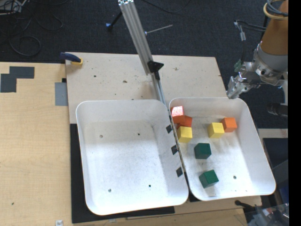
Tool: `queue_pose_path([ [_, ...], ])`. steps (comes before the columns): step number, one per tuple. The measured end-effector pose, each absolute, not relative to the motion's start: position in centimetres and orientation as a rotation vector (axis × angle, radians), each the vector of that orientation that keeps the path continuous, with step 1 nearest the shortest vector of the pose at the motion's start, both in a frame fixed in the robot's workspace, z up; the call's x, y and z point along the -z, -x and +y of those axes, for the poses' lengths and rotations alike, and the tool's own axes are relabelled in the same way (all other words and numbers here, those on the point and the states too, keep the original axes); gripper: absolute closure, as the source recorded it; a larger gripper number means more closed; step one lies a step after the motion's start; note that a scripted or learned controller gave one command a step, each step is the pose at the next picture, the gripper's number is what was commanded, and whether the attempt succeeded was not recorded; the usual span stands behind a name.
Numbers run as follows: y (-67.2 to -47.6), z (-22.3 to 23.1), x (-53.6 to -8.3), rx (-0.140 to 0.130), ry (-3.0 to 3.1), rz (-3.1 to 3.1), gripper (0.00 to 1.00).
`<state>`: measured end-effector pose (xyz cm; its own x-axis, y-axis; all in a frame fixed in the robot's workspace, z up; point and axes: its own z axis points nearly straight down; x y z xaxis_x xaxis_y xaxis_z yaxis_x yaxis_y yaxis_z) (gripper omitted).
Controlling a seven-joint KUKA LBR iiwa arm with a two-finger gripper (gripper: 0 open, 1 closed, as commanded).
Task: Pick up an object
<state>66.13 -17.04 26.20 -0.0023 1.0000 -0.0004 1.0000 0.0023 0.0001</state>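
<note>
At upper right, my gripper (233, 91) hangs beyond the right bin (256, 140); blocks sit inside, the orange block (230, 124) nearest. Descending here risks striking the rim.

A slanted aluminium rail (141, 41) is seen well left of the gripper (233, 91); farther left, a blue-and-yellow clamp (71, 58) is laid on the bench (113, 74).

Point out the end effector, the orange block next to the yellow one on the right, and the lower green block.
end effector (233, 91): camera view, at its tip.
orange block (230, 124): camera view, top face.
lower green block (208, 178): camera view, top face.
</note>
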Motion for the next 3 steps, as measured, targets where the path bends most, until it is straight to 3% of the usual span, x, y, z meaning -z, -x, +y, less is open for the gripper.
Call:
queue_pose_path([
  [1,-65.3,-12.1,-24.8,0.002,-2.22,2.229,1.0],
  [3,-65.8,-2.7,-24.9,0.002,-2.221,2.229,1.0],
])
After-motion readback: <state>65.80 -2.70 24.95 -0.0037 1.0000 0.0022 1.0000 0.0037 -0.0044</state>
